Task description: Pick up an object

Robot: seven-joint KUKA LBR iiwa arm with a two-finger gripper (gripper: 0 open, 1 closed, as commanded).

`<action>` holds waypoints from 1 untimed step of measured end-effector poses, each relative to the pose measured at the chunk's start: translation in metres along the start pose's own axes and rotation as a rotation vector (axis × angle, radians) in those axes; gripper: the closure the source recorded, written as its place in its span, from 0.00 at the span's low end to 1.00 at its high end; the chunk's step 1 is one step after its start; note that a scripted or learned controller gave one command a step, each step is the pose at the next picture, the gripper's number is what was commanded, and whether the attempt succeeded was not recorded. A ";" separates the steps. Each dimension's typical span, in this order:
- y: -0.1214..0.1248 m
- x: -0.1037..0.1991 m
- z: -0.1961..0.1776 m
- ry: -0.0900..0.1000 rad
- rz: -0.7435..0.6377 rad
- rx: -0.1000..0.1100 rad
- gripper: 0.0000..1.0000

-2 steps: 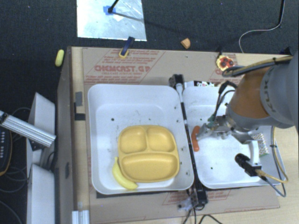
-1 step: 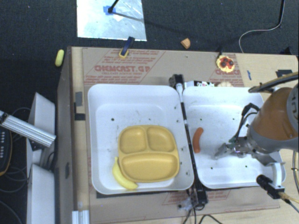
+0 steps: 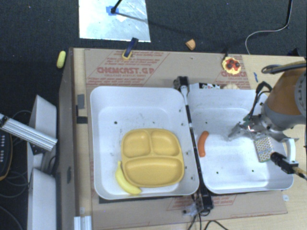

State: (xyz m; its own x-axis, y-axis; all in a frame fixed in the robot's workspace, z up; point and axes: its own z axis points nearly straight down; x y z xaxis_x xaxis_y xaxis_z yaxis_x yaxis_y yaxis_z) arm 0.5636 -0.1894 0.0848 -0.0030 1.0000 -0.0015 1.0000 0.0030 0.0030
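An orange hot-dog-shaped toy (image 3: pixel 203 143) lies at the left side of the right bin (image 3: pixel 225 181), close to the divider. A grey mesh spatula (image 3: pixel 263 147) with a black handle rests at that bin's right side. A yellow divided plate (image 3: pixel 152 157) fills the middle of the left bin (image 3: pixel 110 104), and a yellow banana (image 3: pixel 125 182) lies against its lower left edge. My gripper (image 3: pixel 240 128) hangs low over the right bin, right of the orange toy and just left of the spatula. Nothing shows in its grasp.
The grey arm with its orange band (image 3: pixel 288 97) covers the right bin's right edge. On the cardboard behind the bins lie a small pizza toy (image 3: pixel 231 64) and a blue-and-yellow clip (image 3: pixel 129 48). A black divider (image 3: pixel 191 128) runs between the bins.
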 end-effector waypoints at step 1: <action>0.083 -0.017 -0.081 -0.001 -0.002 -0.003 0.00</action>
State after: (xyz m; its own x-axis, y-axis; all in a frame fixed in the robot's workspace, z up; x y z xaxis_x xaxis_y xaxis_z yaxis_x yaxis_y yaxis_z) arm 0.6463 -0.2065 0.1657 -0.0046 1.0000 -0.0024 1.0000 0.0046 0.0058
